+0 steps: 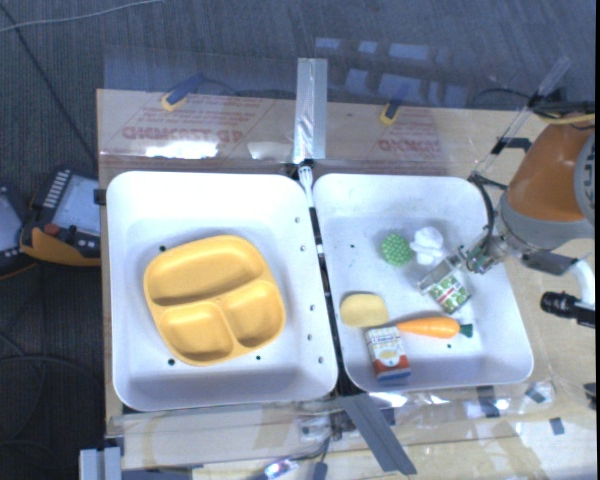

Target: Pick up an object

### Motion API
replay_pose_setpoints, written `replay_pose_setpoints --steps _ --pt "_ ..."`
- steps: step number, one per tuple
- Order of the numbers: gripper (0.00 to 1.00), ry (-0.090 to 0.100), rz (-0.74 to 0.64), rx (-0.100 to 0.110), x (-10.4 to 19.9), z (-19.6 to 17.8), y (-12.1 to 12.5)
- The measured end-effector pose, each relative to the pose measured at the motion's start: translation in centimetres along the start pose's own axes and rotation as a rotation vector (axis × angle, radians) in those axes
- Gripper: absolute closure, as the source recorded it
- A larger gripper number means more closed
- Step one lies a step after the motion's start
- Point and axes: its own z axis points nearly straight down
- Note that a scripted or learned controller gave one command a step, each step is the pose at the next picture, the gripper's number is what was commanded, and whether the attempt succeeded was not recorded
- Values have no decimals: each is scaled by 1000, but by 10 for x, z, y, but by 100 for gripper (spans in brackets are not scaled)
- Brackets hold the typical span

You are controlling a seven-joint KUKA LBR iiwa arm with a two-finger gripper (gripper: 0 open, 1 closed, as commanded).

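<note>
Lying under pincer (458, 268): packet (446, 291).

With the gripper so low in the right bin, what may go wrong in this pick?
The gripper sits among crowded items: the small packet, white ball and carrot lie close together, so it may nudge neighbours or lift nothing. It also works near the right bin wall and might scrape it.

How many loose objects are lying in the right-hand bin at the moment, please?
6: a green ball beside a white lump, a small patterned packet by the gripper, a yellow piece, a carrot and a small carton. The gripper may hide more.
</note>
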Motion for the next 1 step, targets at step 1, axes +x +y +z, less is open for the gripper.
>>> replay_pose_setpoints --steps 1 --pt "100 5 -1 2 1 -5 1"
